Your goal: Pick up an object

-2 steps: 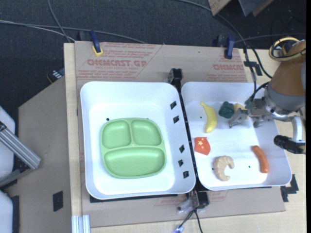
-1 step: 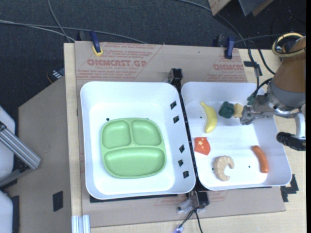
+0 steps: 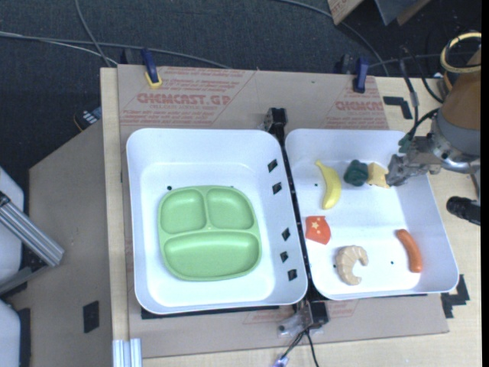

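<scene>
- Five small toy foods lie in the right bin (image 3: 428, 205), and a sixth yellow piece (image 3: 377, 174) sits at the gripper's tip, in the upper right part of that bin.
- That yellow piece touches a dark green lump (image 3: 356, 173) on its left; the gripper (image 3: 397, 171) sits right against its right side, too blurred and small to tell whether it is actually held.
- Whether the gripper's tips are apart or together cannot be told.
- Left of the green lump, a yellow banana (image 3: 329, 184) lies roughly upright in the frame, near the bin's left wall.
- Below the banana, a red piece (image 3: 318, 229) rests beside the same wall.
- Lower still, toward the bin's near edge, a pale tan croissant (image 3: 351, 264) lies apart from the others.
- An orange-red sausage (image 3: 409, 250) lies at a slant in the lower right of the bin, well apart from the croissant.
- Reaching in from the right edge of the frame, the grey arm (image 3: 458, 132) hangs over the bin's upper right corner.
- Filling the middle left of the frame, the left bin (image 3: 145, 159) holds a light green divided plate (image 3: 209, 232) with three compartments.
- Both bins sit on a brown board (image 3: 229, 90) with red lettering, held by two clamps (image 3: 151, 69) at its far edge.
</scene>
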You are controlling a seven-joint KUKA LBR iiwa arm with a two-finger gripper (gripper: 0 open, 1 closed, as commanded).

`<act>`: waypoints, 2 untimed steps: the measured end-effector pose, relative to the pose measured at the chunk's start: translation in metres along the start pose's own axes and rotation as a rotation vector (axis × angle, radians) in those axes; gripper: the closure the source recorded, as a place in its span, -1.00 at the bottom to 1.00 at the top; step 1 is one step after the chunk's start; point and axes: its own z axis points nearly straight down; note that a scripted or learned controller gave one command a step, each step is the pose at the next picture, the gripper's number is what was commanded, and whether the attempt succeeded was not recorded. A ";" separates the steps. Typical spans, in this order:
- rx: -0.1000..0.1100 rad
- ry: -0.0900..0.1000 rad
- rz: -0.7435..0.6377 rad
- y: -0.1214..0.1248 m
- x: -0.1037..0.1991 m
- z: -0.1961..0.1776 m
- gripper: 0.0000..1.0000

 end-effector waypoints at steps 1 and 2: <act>0.000 0.000 0.000 0.001 0.000 -0.035 1.00; 0.009 0.005 -0.003 -0.017 0.049 -0.030 1.00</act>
